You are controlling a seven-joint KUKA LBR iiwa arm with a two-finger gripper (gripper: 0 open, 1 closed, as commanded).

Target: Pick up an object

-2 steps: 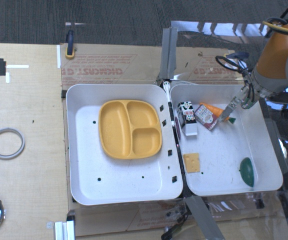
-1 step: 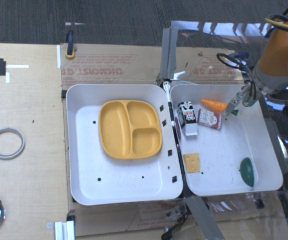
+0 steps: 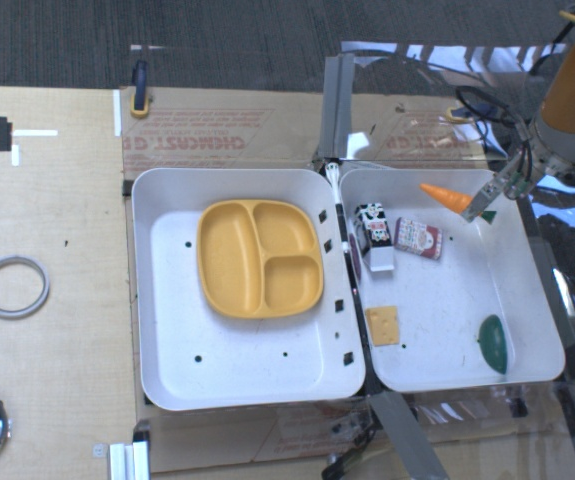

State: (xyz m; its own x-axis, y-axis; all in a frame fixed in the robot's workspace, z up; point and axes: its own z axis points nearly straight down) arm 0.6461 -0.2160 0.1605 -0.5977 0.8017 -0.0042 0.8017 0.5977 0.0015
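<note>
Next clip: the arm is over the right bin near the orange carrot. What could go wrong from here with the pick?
1. The hand sits at the end of the toy carrot, not over its middle, so a closing grasp may just nudge or tip it.
2. The carrot lies close to the right bin's back wall, leaving little room on that side.
3. The small red packet lies nearby; a sliding carrot could bump it.

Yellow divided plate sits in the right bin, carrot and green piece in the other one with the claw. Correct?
Not quite. The camera view shows the yellow divided plate in the left bin. The carrot, green piece and claw are in the right bin.
</note>
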